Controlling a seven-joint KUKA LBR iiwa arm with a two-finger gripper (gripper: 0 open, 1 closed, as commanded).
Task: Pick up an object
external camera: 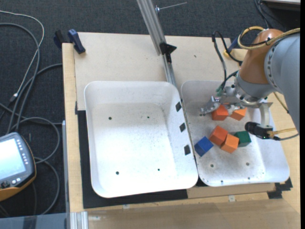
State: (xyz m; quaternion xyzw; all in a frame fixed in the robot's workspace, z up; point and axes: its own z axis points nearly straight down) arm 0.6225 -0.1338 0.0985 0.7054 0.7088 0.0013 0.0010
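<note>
Down in the right bin (267,168), low over the blocks, with the gripper (228,108) hard to read: impossible to tell how far apart it stands or whether anything is caught in it. Directly at the tip, touching or just under it, an orange block (219,112), squat and cube-like with no clear long axis; just beside that, toward the arm, a smaller orange block (238,113). Farther below the tip, a loose cluster: two orange cubes (218,135) (230,142) touching, a green block (243,138) alongside, a blue block (203,146) at the outer edge. Matte, hard-edged, probably wood or foam, on smooth speckled white plastic.
</note>
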